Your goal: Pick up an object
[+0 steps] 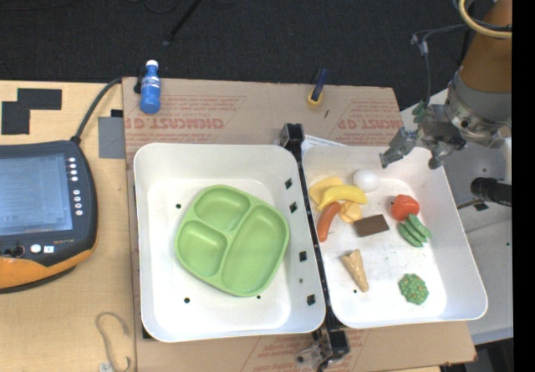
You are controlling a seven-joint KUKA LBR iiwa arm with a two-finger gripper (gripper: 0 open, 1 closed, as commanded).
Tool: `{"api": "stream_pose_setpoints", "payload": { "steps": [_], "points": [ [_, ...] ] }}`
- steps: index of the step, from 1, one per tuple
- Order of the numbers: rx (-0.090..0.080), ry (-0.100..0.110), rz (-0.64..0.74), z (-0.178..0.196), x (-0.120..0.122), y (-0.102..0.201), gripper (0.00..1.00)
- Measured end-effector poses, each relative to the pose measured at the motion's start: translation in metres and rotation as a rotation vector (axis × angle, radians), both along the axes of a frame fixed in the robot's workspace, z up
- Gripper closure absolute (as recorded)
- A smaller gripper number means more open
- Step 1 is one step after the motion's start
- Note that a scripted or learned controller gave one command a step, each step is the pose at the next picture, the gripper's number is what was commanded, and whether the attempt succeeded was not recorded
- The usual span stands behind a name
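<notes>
We see two shallow white bins side by side on the cardboard-covered surface (217,115). The left bin (159,236) holds a green divided plate (231,239) with three compartments. The right bin (464,278) holds a scatter of toy food: a yellow banana (337,192), an orange-red carrot (328,220) touching the banana's lower edge, a white egg (365,179) just beside the banana's right end, a brown chocolate block (371,225), a red tomato (405,206), a green pea pod (414,231) just below the tomato, an ice-cream cone (355,268) and a broccoli floret (412,288). The jaws (415,150) hang over the upper right corner of the right bin, spread apart, with nothing between them. The egg lies nearest, to the lower left of the jaws and apart from them; the tomato lies below them. Off the bins, a blue bottle (150,88) stands on the cardboard, and a teach pendant (42,207) rests at far left.
</notes>
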State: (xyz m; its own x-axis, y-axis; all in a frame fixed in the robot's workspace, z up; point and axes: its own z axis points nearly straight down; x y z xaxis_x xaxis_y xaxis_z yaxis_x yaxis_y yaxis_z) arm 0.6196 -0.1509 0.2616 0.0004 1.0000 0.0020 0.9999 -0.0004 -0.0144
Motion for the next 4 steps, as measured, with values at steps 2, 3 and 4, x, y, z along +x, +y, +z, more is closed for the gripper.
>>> {"api": "stream_pose_setpoints", "payload": {
  "steps": [2, 3, 4],
  "points": [
    [-0.001, -0.009, 0.003, -0.038, 0.008, 0.000, 0.00],
    [0.000, -0.007, -0.002, -0.087, 0.001, 0.008, 0.00],
    [-0.001, -0.008, 0.002, -0.146, -0.005, 0.003, 0.00]
  ]
}}
